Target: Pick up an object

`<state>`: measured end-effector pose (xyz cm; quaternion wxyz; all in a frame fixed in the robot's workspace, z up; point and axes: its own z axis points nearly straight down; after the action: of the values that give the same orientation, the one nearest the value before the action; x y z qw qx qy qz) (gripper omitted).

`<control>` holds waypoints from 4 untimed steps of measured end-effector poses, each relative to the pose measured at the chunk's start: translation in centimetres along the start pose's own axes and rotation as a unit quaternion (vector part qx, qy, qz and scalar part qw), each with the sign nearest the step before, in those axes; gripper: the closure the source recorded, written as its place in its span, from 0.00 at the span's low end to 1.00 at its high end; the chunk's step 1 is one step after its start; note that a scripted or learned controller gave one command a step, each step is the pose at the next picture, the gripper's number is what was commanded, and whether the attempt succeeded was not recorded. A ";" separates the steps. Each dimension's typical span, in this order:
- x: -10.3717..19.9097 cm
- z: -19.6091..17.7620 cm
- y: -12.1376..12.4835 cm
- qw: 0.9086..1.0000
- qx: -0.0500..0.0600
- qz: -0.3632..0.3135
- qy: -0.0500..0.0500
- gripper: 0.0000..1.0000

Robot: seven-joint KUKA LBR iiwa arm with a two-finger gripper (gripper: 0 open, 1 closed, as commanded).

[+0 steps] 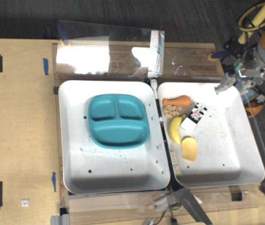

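In the camera view, the tool (227,84) is at the upper right of the frame, above the far right corner of the right white shallow bin (226,144). How far it is open I cannot tell from here, and nothing shows between its fingers.

The things to pick lie together at the left side of this bin: an orange carrot-shaped toy (178,101), a brown speckled cookie-like piece (171,110), a yellow banana (175,129), a small white and black box (193,117) and a yellow lemon-like piece (189,149). They touch or nearly touch each other.

The left white bin (76,172) holds a teal divided plastic plate (118,121).

To do this step well, I judge the tool should go toward the lemon-like piece, because it lies at the lower edge of the group with free space on its right side, and come down straight with the fingers wide.
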<state>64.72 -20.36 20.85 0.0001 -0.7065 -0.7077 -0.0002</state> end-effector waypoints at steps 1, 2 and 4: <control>3.4 12.2 0.0 0.965 -0.001 0.263 0.000 0.00; 8.1 12.2 -4.0 0.949 -0.001 0.317 0.001 0.00; 7.1 2.3 -10.1 0.996 -0.005 0.091 -0.001 0.00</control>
<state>54.57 -13.33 18.52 -0.0035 -0.7680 -0.6404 -0.0030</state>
